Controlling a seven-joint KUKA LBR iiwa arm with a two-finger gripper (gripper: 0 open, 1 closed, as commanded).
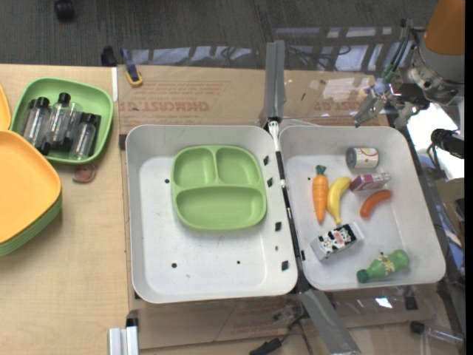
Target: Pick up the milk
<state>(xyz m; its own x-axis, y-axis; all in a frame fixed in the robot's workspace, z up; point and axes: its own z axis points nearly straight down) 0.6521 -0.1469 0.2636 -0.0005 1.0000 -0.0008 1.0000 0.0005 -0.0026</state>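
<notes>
The milk is a small carton with black-and-white cow patches. It lies on its side in the right bin, near the bin's front left. My gripper hangs above the far right corner of that bin, well away from the milk and over the cardboard behind the rim. Nothing shows in the gripper.
Around the milk lie a carrot, a banana, a red sausage, a pink box, a can and a green bottle. The left bin holds a green divided plate. Orange plates and a green tray of vials sit far left.
</notes>
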